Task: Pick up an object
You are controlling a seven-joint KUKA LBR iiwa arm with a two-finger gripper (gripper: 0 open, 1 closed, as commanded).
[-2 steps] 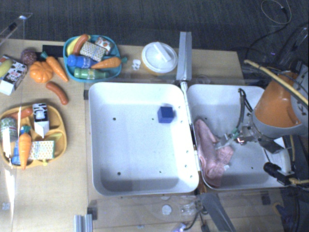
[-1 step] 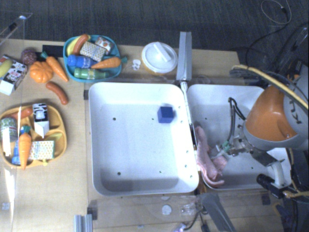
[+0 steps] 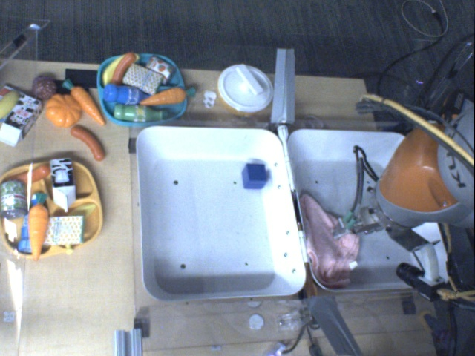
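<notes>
A crumpled pink cloth [image 3: 326, 239] lies along the left side of the right bin [image 3: 334, 154], near its front corner. A small blue cube [image 3: 255, 175] sits in the left bin [image 3: 200, 221], toward its far right. My gripper [image 3: 350, 224] is low in the right bin, at the right edge of the pink cloth and touching it. The arm's orange band [image 3: 415, 173] rises above it on the right. The fingertips are small and partly hidden against the cloth.
A metal divider [image 3: 282, 87] runs between the bins at the back. Left of the bins stand a blue bowl of toy food [image 3: 141, 87], a yellow tray of toys [image 3: 48, 210], loose toy vegetables [image 3: 74, 113] and a white lid [image 3: 245, 86].
</notes>
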